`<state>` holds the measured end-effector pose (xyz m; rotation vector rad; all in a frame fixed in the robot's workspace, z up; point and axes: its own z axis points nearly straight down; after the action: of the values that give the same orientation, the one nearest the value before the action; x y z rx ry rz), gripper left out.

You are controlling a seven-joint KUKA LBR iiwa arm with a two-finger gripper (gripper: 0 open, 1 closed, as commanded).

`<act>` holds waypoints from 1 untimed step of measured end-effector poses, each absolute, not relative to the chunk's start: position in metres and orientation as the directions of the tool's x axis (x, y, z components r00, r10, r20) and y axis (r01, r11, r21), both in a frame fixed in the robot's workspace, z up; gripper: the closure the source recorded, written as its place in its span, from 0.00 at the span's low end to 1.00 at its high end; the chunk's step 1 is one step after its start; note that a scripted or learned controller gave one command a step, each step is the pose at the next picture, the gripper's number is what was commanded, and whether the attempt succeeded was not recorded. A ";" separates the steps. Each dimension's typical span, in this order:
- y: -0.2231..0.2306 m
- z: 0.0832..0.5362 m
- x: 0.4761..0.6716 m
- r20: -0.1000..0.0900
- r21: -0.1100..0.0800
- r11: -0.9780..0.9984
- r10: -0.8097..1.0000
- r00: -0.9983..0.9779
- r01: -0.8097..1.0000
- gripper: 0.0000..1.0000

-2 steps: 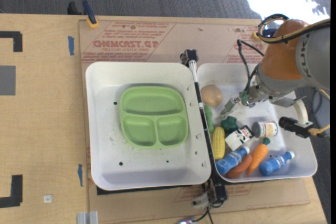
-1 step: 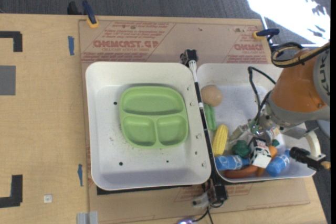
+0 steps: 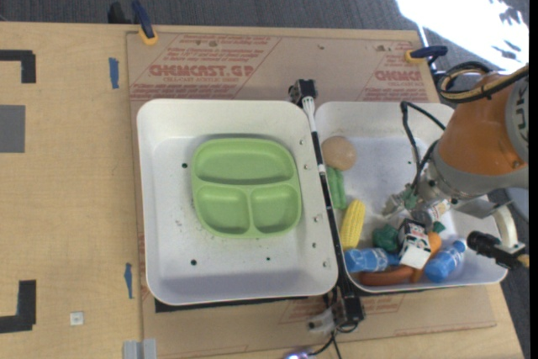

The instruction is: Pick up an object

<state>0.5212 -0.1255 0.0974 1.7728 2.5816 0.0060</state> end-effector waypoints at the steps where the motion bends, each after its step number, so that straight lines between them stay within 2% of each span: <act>1: -0.089 0.185 0.533 0.000 0.002 0.016 1.000 -0.016 1.000 1.00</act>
<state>0.5335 -0.0893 0.1849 2.2028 2.2385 0.0020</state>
